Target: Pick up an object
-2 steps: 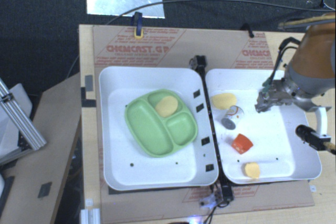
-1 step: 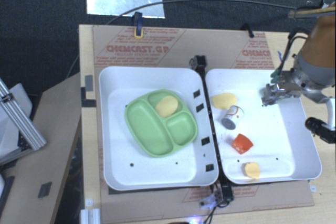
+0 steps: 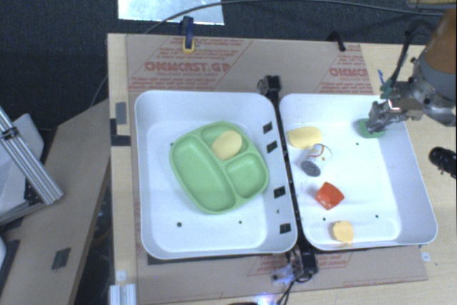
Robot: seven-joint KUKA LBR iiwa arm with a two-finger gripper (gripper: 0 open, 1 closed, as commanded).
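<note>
My gripper (image 3: 380, 115) hangs over the far right part of the right bin (image 3: 400, 175), directly above a small green object (image 3: 369, 128) that peeks out beneath it. Whether the gripper touches the green piece cannot be made out. In the same bin lie a pale yellow piece (image 3: 304, 136), a small grey object with a wire loop (image 3: 312, 166), a red piece (image 3: 329, 195) and a small yellow piece (image 3: 343, 231).
The left bin (image 3: 161, 153) holds a green divided plate (image 3: 216, 166) with a yellow object (image 3: 227, 145) in its upper compartment. A black divider with clips (image 3: 282, 168) runs between the bins. A cable (image 3: 307, 2) crosses behind the bench.
</note>
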